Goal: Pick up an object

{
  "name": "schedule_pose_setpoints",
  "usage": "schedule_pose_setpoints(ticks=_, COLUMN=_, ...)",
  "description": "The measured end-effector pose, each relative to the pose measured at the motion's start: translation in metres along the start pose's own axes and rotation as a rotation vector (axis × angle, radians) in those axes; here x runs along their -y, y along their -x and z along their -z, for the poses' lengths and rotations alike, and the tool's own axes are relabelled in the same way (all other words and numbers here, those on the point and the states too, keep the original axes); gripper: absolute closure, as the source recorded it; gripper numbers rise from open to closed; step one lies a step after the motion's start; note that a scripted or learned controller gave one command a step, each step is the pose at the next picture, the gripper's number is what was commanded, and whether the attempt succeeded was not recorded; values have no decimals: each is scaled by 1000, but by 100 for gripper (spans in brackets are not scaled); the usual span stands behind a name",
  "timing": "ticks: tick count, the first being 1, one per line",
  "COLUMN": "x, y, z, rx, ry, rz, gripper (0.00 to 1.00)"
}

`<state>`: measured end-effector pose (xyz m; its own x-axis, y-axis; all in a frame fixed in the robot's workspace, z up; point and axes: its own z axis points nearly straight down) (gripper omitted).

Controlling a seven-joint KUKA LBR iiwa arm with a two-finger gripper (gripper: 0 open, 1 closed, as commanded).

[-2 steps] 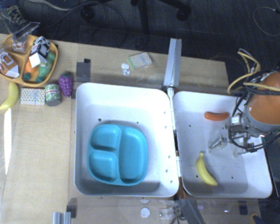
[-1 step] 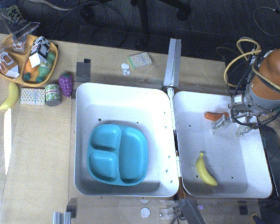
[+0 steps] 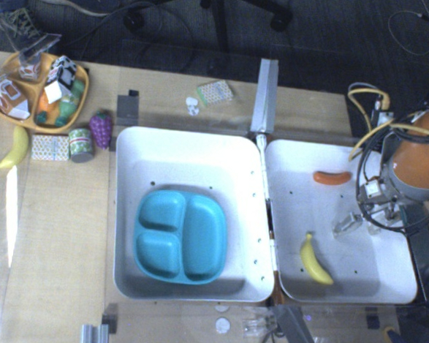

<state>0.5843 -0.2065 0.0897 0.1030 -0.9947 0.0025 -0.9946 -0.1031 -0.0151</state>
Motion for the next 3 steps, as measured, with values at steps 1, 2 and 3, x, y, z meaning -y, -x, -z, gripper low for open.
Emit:
schedule_pose_setpoints(ticks=1, x=95, y=65, z=-3, rx=5, ry=1, rz=-71, gripper=0)
schedule_pose_setpoints(ticks=2, x=88, y=-7, z=-4, rx=5, ry=3, rz=189, gripper=0)
schedule_pose_setpoints(ticks=3, x=11, y=11, z=0, rx=1, ry=2, rz=452, gripper=0)
